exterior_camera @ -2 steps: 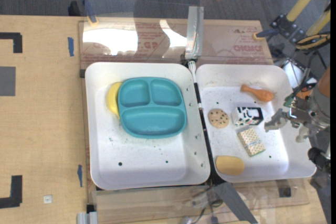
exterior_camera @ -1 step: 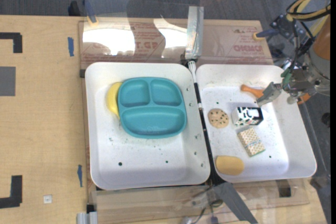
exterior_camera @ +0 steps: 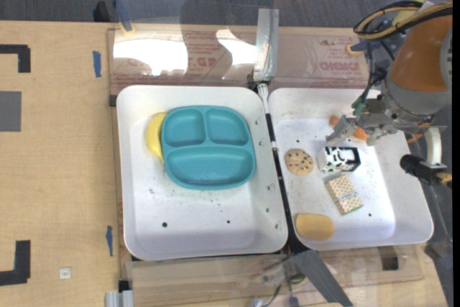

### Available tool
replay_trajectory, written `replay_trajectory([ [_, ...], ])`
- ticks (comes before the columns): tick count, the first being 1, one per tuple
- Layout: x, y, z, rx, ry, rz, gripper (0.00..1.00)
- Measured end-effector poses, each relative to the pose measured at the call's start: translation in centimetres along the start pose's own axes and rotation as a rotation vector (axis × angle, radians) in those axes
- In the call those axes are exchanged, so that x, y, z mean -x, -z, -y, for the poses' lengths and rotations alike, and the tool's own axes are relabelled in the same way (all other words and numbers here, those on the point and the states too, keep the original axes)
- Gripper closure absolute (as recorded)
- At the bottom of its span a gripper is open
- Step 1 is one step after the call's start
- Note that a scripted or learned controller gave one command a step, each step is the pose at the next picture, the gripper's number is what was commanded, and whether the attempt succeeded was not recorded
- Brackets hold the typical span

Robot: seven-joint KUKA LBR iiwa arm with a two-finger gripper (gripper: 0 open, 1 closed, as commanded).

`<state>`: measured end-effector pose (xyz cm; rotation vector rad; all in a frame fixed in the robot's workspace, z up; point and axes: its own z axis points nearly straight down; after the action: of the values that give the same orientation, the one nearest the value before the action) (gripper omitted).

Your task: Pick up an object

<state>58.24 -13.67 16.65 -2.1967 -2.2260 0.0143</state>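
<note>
Tan bun-shaped piece (exterior_camera: pixel 314 226) lies at right bin's (exterior_camera: pixel 410 226) near edge. Gripper (exterior_camera: pixel 350 131) hangs just above black-and-white item (exterior_camera: pixel 339 159), finger state indiscernible. Judged approach step; next needs a straight descent.

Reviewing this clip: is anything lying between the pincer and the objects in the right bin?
Nothing visible does. The pincer hangs over the right bin, just above the black-and-white toy. The cookie, waffle-patterned piece and tan bun lie apart from each other, uncovered.
</note>
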Motion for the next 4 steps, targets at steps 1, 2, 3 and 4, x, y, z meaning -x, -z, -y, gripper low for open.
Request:
replay_trajectory([
  [1, 3.5, -1.0, -5.7, 0.012, 0.184, 0.005, 0.00],
  [2, 7.3, 7.8, -6.0, 0.022, 0.142, 0.009, 0.00],
  [3, 3.7, -3.5, -8.1, -0.001, 0.036, -0.002, 0.00],
  [4, 5.9, -7.1, -8.1, 0.014, 0.144, 0.003, 0.00],
])
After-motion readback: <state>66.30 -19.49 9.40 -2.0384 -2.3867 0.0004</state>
